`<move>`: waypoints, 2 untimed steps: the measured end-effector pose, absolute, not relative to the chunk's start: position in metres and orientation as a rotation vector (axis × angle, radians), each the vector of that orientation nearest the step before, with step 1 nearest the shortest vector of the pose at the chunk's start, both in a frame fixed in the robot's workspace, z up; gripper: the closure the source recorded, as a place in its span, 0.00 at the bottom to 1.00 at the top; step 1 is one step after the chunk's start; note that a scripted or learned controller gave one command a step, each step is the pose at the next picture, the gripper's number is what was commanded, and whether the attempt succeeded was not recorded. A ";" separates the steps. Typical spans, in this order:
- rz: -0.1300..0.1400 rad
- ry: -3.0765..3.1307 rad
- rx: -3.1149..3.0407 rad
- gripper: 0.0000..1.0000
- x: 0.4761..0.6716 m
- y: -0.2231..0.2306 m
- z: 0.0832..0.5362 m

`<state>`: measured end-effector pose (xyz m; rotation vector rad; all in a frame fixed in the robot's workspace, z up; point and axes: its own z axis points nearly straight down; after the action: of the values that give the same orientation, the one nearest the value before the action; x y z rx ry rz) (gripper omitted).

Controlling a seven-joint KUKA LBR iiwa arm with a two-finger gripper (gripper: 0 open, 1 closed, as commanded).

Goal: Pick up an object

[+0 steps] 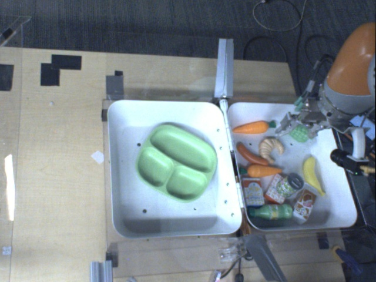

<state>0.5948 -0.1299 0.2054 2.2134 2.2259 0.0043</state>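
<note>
My gripper (301, 124) hangs over the far part of the right bin (346, 216), my arm coming in from the right with its orange band above. I cannot tell how wide the gripper stands, because the metal parts blur together from this angle. A small green object (299, 134) sits directly beneath the tip, but I cannot say that it is held; it may only lie on the bin floor under me.

The nearest clear candidate is the carrot (252, 127), which lies to the left of my gripper in the far left corner of this bin. Its long axis runs left to right, the green top pointing right, towards me. It is bright orange, tapered and smooth, and lies apart from the other toys. To take it I would judge that I must shift left and close across its short width, from far side to near side.

Just nearer than the carrot sits a pale croissant (271, 147), and a yellow banana (312, 175) lies nearer still, to the right, its length running far to near. The left bin (117, 157) carries a green divided tray (177, 162), well apart from my reach
</note>
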 end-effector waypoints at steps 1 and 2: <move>0.027 2.175 2.239 0.00 0.670 -0.133 0.115; 0.009 2.265 2.165 0.00 0.668 -0.112 0.089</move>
<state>0.6684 -0.1119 0.0889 2.1653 2.2652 0.0095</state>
